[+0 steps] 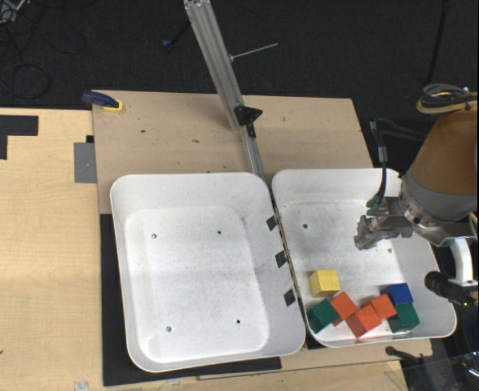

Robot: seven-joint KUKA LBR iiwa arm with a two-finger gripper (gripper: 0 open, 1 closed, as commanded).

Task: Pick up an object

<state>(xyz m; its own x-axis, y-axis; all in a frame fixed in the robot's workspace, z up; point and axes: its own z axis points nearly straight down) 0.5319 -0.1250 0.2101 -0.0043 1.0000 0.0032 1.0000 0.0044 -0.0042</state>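
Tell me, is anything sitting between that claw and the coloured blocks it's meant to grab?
Nothing visible does. The gripper hangs over the right bin, and the blocks, such as the yellow block and blue block, lie clustered toward the bin's near edge, with bare white floor between them.

Blocks, small, clustered at the near end of the right bin [337,187]: yellow cube [324,281], green block [322,314], orange blocks [364,314], blue cube [399,294], dark green block [404,320].
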